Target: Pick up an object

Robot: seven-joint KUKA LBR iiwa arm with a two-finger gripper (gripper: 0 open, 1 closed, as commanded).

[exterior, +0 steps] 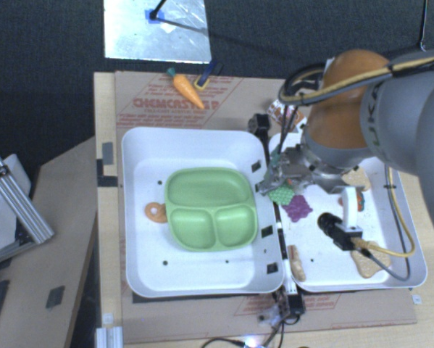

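Because the gripper (277, 174) hangs over the ridge where the two white bins meet, just right of the green divided plate (208, 207), the chief risk, as I judge it, is that a descent lands on a bin wall rather than on an object.

Taking things from the left, the small orange ring (156, 212) lies flat on the floor of the left bin (140, 267), just left of the plate. A grasp there could close on nothing or shove the ring under the plate's rim. The plate itself is broad and smooth, so a pinch on its edge could slip.

Just right of the plate, past the ridge, a green waffle-patterned piece (280, 193) lies in the right bin (325, 267), directly beneath the gripper; it looks the likeliest target. A purple piece (298, 207) sits close against its right side, so one closing might catch both, or press the green one into the wall. A tan piece (296, 262) lies by the ridge, right of the plate's lower corner.

From this slant I cannot tell how far open the gripper is, nor whether it touches the green piece. Nothing can be seen held in it.
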